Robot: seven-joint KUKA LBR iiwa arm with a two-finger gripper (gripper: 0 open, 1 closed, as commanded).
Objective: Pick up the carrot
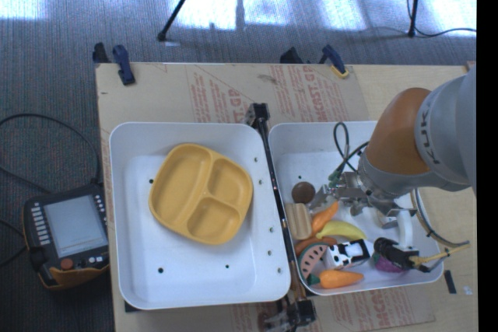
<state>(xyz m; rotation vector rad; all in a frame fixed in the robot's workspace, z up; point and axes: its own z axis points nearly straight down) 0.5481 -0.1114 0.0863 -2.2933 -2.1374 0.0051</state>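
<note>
Orange, tapered, green-topped, the carrot (339, 278) lies at the right bin's (311, 145) six o'clock. At twelve o'clock from it hangs the gripper (352, 195), whose state I cannot tell.

Bright daylight streaks on floor, overexposed; bins evenly lit.

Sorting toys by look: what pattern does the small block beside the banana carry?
Black and white cow-like patches on the block, in the camera view.
</note>
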